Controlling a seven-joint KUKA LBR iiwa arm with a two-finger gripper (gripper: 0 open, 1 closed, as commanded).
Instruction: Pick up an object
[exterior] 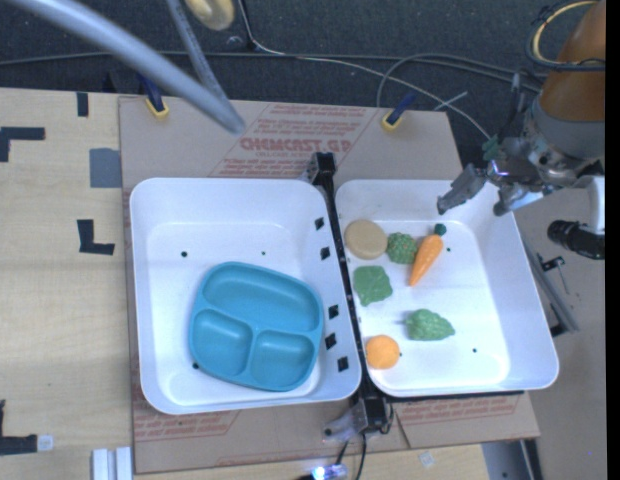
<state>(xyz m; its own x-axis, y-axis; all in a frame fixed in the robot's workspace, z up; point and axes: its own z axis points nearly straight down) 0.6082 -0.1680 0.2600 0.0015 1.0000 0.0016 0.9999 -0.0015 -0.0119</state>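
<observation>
Seen from the fixed overhead camera: two shallow white plastic bins side by side on a brown cardboard sheet (290,143) printed with red lettering. Poised over the far right corner of the right bin (510,363), the grey arm's gripper (482,200), fingers spread open and holding nothing. Lying just left of and below the gripper, a tapered orange carrot (425,259) with a small dark green tip, tilted. Touching the carrot's left side, a knobbly green broccoli piece (400,247); further left, a smooth round tan disc (366,238). Below the disc, a second bumpy green floret (372,285); lower right of the carrot, a third (428,325). Nearest the front rim, a glossy round orange (382,352). Resting in the left bin (155,208), well apart from the carrot, a smooth blue three-compartment tray (256,325) with rounded corners.
</observation>
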